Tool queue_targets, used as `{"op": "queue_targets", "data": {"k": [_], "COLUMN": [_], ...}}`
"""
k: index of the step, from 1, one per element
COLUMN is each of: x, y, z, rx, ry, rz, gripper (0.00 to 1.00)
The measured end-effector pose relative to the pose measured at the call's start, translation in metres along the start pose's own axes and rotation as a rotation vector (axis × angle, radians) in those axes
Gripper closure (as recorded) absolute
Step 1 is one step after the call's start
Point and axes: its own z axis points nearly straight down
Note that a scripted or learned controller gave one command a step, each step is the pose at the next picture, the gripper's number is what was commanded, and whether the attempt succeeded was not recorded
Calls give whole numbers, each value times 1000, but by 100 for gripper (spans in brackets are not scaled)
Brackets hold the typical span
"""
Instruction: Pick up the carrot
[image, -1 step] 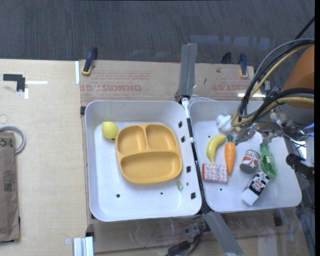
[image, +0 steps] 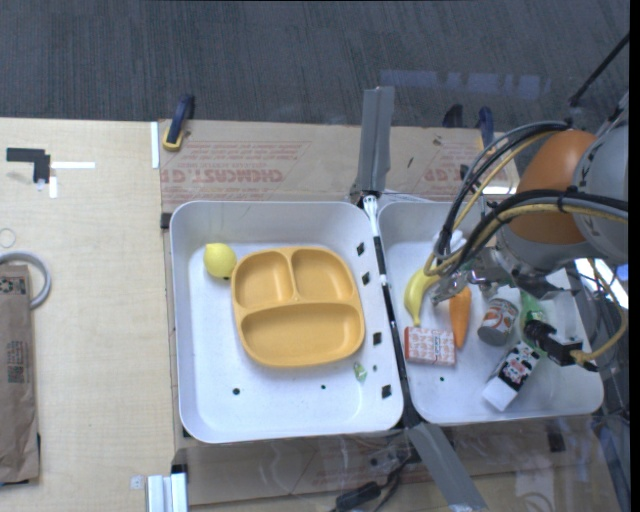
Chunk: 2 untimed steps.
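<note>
Hovering over the carrot (image: 459, 317) in the right bin (image: 560, 400), beside the banana (image: 417, 293): light, stiff, smooth, tapered; I judge mid-body safest; jaws' state I cannot tell.

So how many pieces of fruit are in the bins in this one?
2: a lemon in the left bin, touching the yellow divided plate; a banana in the right bin, left of the carrot. The arm may hide more.
</note>
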Motion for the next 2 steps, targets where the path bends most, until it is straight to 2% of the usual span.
{"op": "queue_targets", "data": {"k": [1,2], "x": [-2,-31], "y": [-1,23], "z": [-8,-117], "rx": [1,1], "ry": [-1,-1], "rz": [4,-18], "gripper": [100,100]}}
